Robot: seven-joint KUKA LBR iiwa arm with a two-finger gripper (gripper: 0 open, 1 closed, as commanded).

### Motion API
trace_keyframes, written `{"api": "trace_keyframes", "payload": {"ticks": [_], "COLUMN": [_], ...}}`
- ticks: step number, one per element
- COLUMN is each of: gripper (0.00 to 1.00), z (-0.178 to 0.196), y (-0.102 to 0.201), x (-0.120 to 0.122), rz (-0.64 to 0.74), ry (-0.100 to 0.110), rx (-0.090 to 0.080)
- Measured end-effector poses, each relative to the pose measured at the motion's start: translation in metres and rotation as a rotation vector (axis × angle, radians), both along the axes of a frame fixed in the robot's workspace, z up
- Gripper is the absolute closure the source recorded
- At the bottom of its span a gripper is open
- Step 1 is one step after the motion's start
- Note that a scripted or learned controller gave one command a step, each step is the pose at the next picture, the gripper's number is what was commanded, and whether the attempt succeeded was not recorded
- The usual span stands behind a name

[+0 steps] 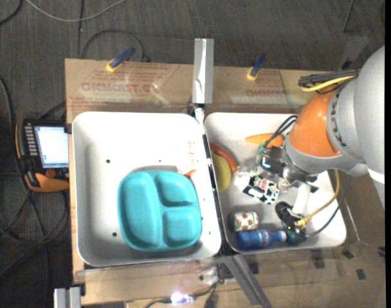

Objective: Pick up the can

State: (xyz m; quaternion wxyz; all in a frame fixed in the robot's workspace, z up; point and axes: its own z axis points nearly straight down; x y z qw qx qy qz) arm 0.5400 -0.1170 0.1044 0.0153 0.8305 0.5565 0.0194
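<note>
Can (245,221) lies just below-left of end effector (265,186).

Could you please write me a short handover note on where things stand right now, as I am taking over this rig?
Gripper: low in the right white bin, over its middle; whether it grips anything cannot be read from this view.
Small can with a white and red printed label: lying in the right bin near the front wall, just forward and left of the gripper, apart from it. A blue plastic bottle lies right in front of it.
Left white bin: holds a teal divided plate.
Done: arm is down in the correct bin.
Left: grasp the can and lift it out.
</note>
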Motion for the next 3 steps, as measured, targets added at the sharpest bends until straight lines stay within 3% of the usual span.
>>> {"api": "trace_keyframes", "payload": {"ticks": [1,2,3], "gripper": [1.00,1.00,1.00], "z": [0.011,-0.014,0.102], "y": [0.000,0.012,-0.024], "x": [0.002,0.039,0.000], "rz": [0.001,0.011,-0.038], "ry": [-0.005,0.036,0.052], "rx": [0.001,-0.004,0.001]}}
